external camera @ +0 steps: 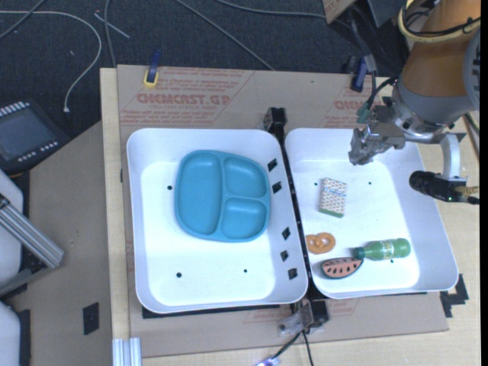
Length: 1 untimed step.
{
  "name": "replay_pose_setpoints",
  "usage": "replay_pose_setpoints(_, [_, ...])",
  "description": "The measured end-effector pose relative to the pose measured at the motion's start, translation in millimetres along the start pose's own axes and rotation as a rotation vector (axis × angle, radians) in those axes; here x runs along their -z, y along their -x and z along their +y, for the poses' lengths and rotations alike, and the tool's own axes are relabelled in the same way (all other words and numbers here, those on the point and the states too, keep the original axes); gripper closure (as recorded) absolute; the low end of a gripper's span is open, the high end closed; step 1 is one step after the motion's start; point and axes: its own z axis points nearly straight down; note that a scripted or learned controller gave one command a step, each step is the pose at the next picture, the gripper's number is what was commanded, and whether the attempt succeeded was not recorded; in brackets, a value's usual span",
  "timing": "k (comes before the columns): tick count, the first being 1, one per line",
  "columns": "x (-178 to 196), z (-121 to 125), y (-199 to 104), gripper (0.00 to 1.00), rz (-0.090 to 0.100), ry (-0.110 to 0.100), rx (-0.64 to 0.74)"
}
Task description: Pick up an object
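Note:
The right bin point(427, 277) holds a small patterned box point(332, 197), an orange ring-shaped pretzel point(321, 242), a watermelon slice point(340, 267) and a green bottle point(383, 249) lying on its side. My gripper point(361, 154) hangs over the back of this bin, up and to the right of the patterned box, apart from every object. Nothing shows between its tips.
In the left bin point(152, 280) lies a blue divided plate point(223, 195). A black clamp row point(284, 204) runs between the bins. A black fixture point(438, 184) sticks in at the right bin's right edge. Cables trail over the dark floor behind the bench.

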Motion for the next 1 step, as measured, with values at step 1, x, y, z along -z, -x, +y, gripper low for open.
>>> replay_pose_setpoints(1, [-1.1, 10.2, -44.0, 1.0, 0.0, -0.001, -0.001])
